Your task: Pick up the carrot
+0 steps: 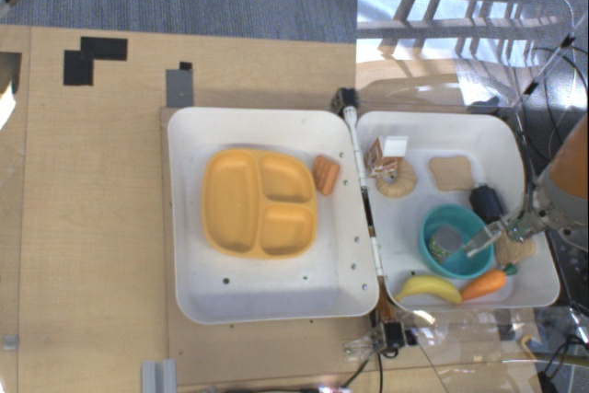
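- The table (92, 244) is pale, smooth wood-grain board, with flat black rectangular marks near its far left corner.
- The left bin (267, 294) is a shallow white tray with rounded corners and a matte, plastic-looking floor.
- In it lies a yellow plate (259, 202), smooth and glossy, rounded-square, divided into three compartments; all three look bare.
- Just beside the plate's right rim sits a small orange-brown block (326, 174), blunt, tilted, with a faintly ridged surface like a toy pastry.
- The right bin (515, 143) matches the first and stands edge to edge with it.
- At its far left is a small brown-and-white boxy item (386, 157), touching a pale ring-shaped doughnut (398, 184).
- A flat tan slice of toast (451, 172), square with soft corners, lies further right near the far wall.
- A teal bowl (453, 241), round and deep, sits in the middle; something greyish lies inside, too unclear to name.
- A yellow banana (429, 289), curved and smooth, lies at the near wall.
- The carrot (485, 284), orange and tapered with a green tip, rests just right of the banana against the bowl's near side.
- The gripper (497, 235), pale metal, hangs over the bowl's right rim, above the carrot and apart from it; how far it is spread I cannot tell.
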Controlling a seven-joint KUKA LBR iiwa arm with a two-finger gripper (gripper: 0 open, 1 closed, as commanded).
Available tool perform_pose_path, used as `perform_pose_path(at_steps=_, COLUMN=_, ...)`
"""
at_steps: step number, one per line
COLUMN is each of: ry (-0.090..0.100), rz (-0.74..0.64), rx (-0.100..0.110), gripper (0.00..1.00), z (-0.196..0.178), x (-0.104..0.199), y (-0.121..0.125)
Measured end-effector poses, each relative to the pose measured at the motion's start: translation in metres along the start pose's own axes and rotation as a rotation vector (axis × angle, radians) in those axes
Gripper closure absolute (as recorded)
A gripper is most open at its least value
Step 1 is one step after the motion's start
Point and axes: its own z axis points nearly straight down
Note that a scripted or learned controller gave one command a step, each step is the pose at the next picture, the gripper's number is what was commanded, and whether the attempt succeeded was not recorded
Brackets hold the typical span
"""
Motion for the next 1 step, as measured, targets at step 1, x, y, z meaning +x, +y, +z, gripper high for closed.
perform_pose_path(at_steps=1, ry=-0.014, rz=-0.421, rx=-0.01, gripper=0.0, z=0.0347, x=-0.0007, y=-0.0035)
